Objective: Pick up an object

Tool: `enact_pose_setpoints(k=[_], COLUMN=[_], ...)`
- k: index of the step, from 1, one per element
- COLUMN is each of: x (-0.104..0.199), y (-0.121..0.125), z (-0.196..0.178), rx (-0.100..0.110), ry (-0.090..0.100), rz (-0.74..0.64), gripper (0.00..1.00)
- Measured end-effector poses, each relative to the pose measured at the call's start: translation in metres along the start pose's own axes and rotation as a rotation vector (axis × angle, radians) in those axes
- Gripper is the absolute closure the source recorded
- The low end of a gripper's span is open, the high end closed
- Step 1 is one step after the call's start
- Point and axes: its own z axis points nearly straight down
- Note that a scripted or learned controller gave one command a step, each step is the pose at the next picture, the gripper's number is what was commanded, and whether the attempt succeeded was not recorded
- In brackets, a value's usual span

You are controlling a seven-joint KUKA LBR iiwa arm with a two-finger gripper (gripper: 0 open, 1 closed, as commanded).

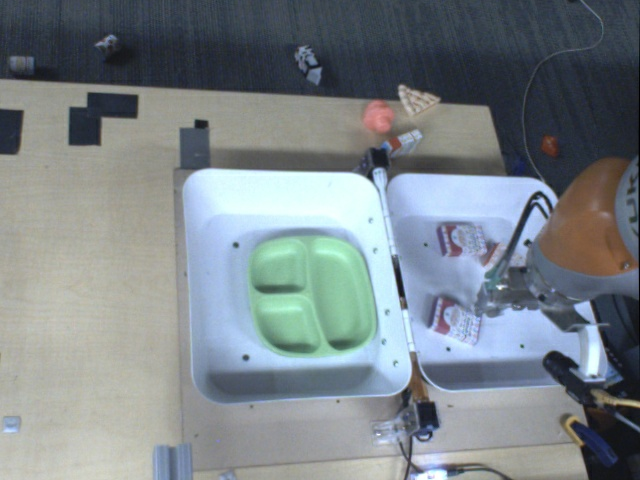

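Looking down from the fixed camera above the bench, I see the gripper (493, 293) low inside the right bin (520, 368), at the end of the grey arm (590, 238) with its orange band that reaches in from the right. Whether it is parted or closed I cannot tell; the wrist hides too much of it and the tip is a small blur.

Two small red-and-white packets lie in that bin. The nearer packet (455, 320) sits just beside the tip, down and to the left of it in this view, seemingly apart from it, though the gap is too fine to be sure. Its long axis runs on a slant, from upper left to lower right. The farther packet (462, 240) lies toward the back wall of the bin, up and a little left of the tip, lying roughly crosswise.

So the nearer packet looks to me the likelier target: the tip would need a short shift toward the bin's divider (395, 268) and the front, closing across the packet's narrow width.

Over in the left bin (210, 288) rests a green compartment tray (312, 294), well apart from the arm.
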Motion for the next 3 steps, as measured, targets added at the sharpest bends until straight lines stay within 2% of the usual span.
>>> enact_pose_setpoints(k=[1, 2, 3], x=[0.0, 0.039, 0.038], y=[0.0, -0.006, -0.003], z=[0.0, 0.028, 0.016], rx=[0.0, -0.002, -0.008], ry=[0.0, -0.009, -0.009], rz=[0.0, 0.006, 0.005], gripper=[0.0, 0.0, 1.0])
